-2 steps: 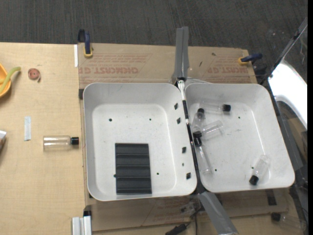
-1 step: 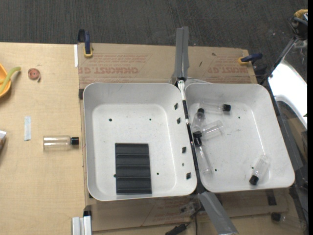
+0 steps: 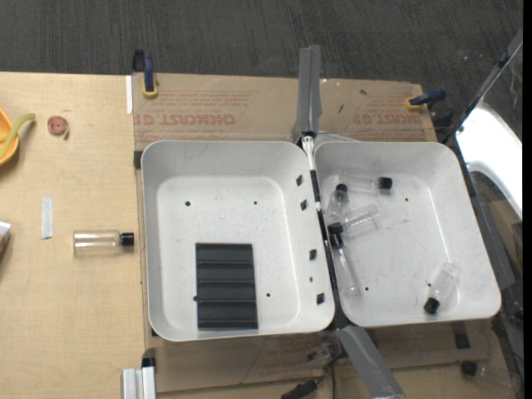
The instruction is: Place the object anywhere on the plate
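Clear black-capped bottles (image 3: 357, 221) lying in right bin, dark ridged plate (image 3: 225, 286) flat in left bin

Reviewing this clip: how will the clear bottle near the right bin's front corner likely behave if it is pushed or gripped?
The clear bottle lies on its side, so a push would probably roll it. It looks see-through and empty, so likely light. Its smooth round body may slip between fingers. It sits close to the right bin wall, which could crowd a grasp.

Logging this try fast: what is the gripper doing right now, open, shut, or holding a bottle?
Gripper: not in view, so nothing can be told of its state. Clear bottles lie loose in the right bin.
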You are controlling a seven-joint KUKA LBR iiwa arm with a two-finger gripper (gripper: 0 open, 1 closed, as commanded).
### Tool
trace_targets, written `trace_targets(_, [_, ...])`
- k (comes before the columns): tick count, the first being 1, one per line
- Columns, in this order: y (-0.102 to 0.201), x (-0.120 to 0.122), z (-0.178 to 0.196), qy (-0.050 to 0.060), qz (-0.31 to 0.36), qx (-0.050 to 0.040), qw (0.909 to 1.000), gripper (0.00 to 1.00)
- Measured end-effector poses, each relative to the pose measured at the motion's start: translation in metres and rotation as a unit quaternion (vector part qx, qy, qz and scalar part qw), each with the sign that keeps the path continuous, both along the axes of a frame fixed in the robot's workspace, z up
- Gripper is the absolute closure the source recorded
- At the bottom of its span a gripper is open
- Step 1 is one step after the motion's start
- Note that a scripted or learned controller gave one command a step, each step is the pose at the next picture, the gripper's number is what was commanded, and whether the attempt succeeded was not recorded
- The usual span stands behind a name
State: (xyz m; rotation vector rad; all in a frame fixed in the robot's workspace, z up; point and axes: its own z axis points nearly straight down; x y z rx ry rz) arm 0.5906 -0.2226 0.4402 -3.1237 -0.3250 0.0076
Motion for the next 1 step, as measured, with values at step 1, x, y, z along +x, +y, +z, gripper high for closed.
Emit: trace_targets(1, [0.0986,0.0507,-0.0006,0.0,0.022,-0.0002,0.9998,0.0])
